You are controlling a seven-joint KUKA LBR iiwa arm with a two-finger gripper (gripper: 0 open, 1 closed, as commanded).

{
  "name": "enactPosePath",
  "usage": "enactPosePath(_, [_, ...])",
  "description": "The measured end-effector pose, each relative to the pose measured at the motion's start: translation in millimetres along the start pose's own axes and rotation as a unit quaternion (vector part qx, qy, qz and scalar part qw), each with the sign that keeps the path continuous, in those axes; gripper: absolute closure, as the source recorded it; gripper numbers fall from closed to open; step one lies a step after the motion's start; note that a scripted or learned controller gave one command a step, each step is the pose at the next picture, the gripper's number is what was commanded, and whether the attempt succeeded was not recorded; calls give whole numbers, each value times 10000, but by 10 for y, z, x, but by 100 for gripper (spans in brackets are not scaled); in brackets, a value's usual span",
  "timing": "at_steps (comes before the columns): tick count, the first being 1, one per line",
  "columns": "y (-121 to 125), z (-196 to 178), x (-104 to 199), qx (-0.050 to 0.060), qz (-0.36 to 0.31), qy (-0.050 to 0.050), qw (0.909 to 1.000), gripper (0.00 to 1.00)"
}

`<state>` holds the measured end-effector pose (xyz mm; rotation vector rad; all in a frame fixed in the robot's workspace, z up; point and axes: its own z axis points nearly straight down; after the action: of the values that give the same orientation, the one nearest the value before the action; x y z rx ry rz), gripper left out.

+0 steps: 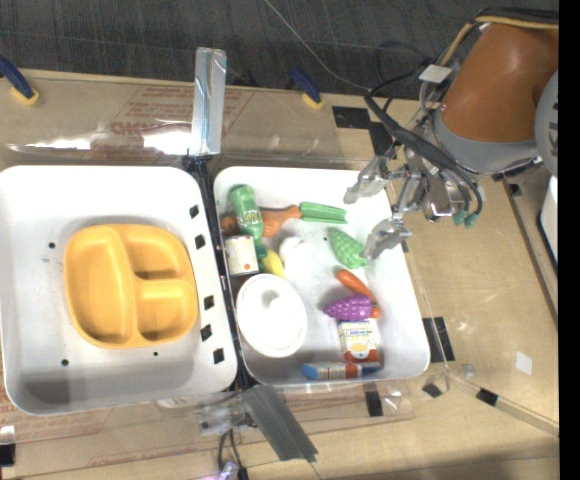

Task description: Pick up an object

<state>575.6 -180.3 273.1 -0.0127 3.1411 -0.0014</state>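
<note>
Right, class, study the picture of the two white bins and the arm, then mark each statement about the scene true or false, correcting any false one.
1. The yellow divided plastic tray lies in the left white bin. True.
2. The round white bowl sits in the left bin. False: it sits in the right white bin.
3. The gripper has its fingers open above the right bin's far right part, holding nothing. True.
4. The purple toy grape bunch lies beside the yellow tray. False: it lies in the right bin, just below the orange toy carrot.
5. The green bottle lies near the right bin's left wall. True.
</note>
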Motion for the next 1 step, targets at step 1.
enactPosePath(1, [-273, 1394, -416, -34, -565, 69, 9984, 0])
